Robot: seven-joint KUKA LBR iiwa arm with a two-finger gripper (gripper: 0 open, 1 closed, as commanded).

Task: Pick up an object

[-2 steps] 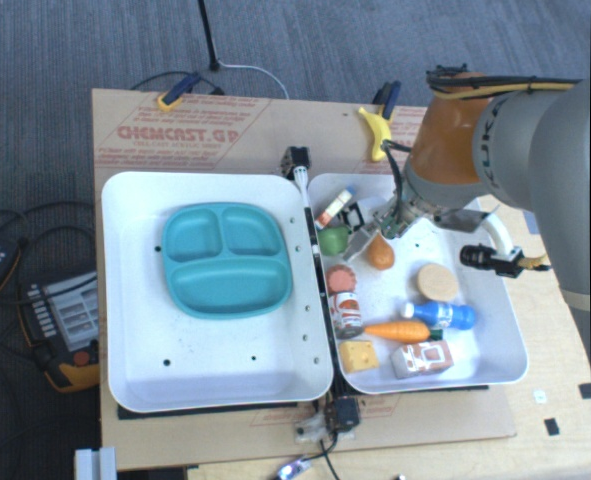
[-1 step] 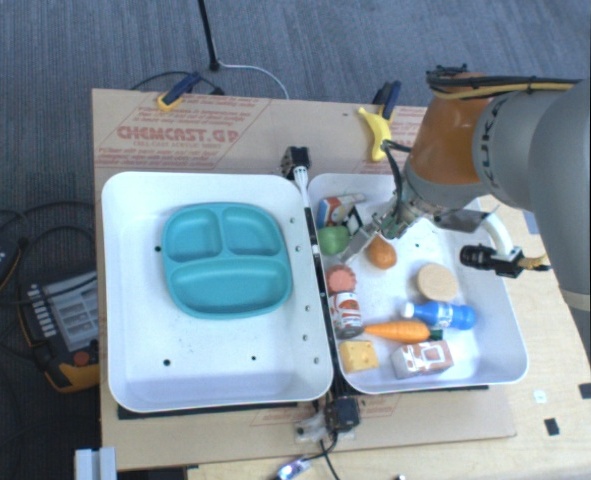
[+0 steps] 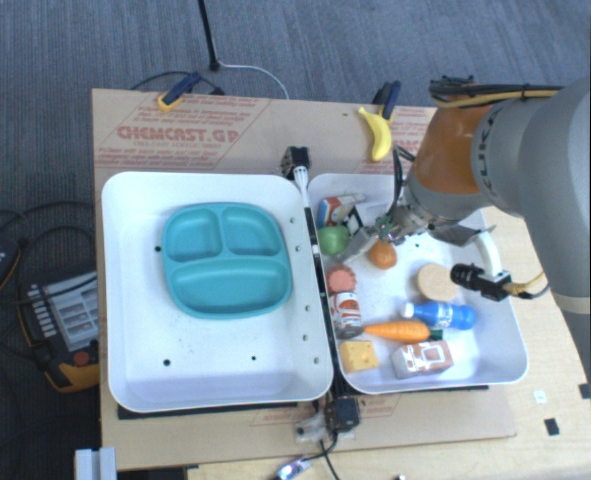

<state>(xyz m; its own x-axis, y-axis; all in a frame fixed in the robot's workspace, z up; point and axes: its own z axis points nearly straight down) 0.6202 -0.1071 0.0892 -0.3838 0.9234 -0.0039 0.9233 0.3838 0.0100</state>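
The grey arm (image 3: pixel 515 158) with its orange band (image 3: pixel 453 156) reaches in over the right bin (image 3: pixel 510 360), and the tool (image 3: pixel 390 228) hangs low in that bin's back half, just above the toys there. From where I stand I cannot tell its state; the wrist hides too much of it.

Right beside the tool lies a small orange ball (image 3: pixel 382 255), and a green apple (image 3: pixel 333 239) sits close against the bin's left wall. Behind the apple there is a little printed carton (image 3: pixel 335 211). Further toward the front edge I see a red-and-white can (image 3: pixel 345 306), a round tan disc (image 3: pixel 436 282), a blue bottle (image 3: pixel 445 316), a carrot (image 3: pixel 397 331), a cheese wedge (image 3: pixel 356 354) and a grey box (image 3: pixel 421 360), all loosely packed in the front half.

The left bin (image 3: pixel 135 348) holds a teal divided tray (image 3: pixel 226 259) lying flat near its middle.

On the counter (image 3: pixel 175 133), behind the right bin, lies a yellow banana (image 3: pixel 378 134).
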